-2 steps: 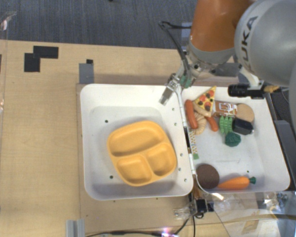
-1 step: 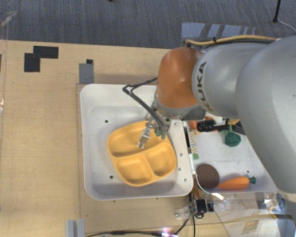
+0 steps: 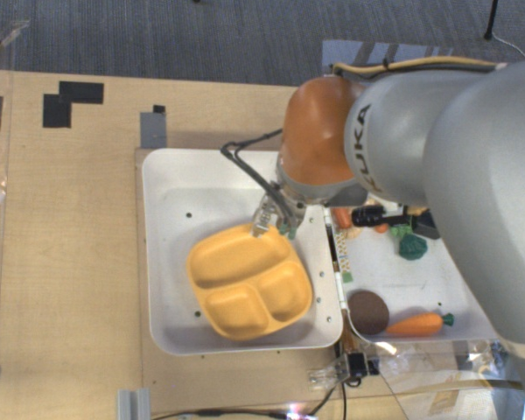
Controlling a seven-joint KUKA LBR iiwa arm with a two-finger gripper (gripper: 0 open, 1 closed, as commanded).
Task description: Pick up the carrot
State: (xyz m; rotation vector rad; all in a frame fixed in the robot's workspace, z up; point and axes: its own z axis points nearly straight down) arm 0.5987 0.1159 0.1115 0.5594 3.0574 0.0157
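The carrot point(image 3: 414, 325) is orange with a green tip. It lies on its side near the front edge of the right bin point(image 3: 420, 278). My gripper point(image 3: 273, 223) hangs over the left bin point(image 3: 166, 234), just above the back right corner of a yellow divided tray point(image 3: 245, 283). It is far to the left of the carrot, with nothing visible in it. The bulk of the arm hides the right bin's back and right side.
A brown round object point(image 3: 367, 311) sits just left of the carrot. A green object point(image 3: 411, 247) and a small orange-red piece point(image 3: 381, 227) lie further back in the right bin. The yellow tray takes up most of the left bin's floor.
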